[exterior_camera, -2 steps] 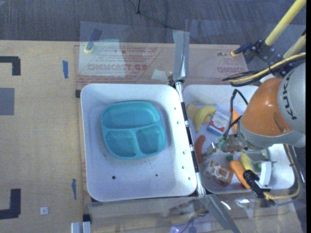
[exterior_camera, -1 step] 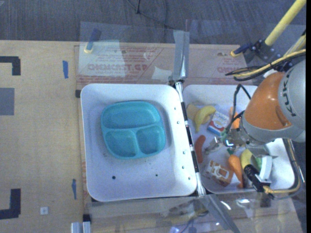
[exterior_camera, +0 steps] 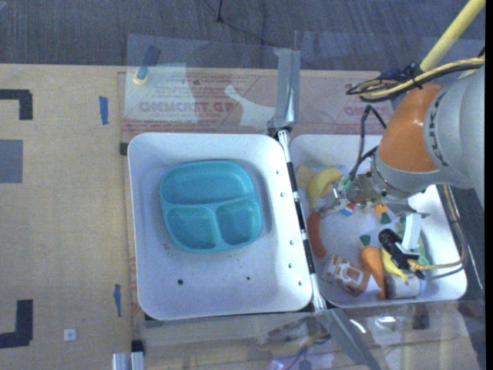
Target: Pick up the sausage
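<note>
Against the right bin's (exterior_camera: 451,287) left wall lies one sausage (exterior_camera: 315,233), reddish and lengthwise, untouched. Just right of it hangs my pincer (exterior_camera: 347,197); whether it is open I cannot tell, for my arm (exterior_camera: 431,141) hides much of it. Beyond the sausage I count one banana (exterior_camera: 323,180), one carrot (exterior_camera: 373,264) and a jumble I cannot sort. One left bin (exterior_camera: 146,230) holds one teal tray (exterior_camera: 209,204).

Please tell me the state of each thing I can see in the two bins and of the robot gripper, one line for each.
Sausage: lying flat at the right bin's left wall, not gripped.
Gripper: low over the right bin, near the banana; fingers unclear.
Banana: lying in the bin's upper left corner.
Carrot: lying among the clutter.
Blue tray: right side up in the left bin.
</note>
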Robot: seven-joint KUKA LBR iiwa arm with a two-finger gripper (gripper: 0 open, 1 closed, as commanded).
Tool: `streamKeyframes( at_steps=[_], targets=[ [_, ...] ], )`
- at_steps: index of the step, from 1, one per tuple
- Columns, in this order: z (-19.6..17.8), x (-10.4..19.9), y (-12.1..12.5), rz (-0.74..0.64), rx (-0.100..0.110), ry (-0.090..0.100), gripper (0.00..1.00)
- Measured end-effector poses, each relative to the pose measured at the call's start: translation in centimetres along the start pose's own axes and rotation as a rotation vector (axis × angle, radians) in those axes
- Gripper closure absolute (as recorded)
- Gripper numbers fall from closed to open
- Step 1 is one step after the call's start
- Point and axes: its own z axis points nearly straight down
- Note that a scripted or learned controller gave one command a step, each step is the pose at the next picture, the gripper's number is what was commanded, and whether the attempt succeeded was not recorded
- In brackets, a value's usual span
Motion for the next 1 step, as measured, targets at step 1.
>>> streamKeyframes(
  at_steps=[1],
  targets=[
    [0.11, -1.64, 2.84, 0.363, 0.004, 0.000, 0.00]
  ],
)
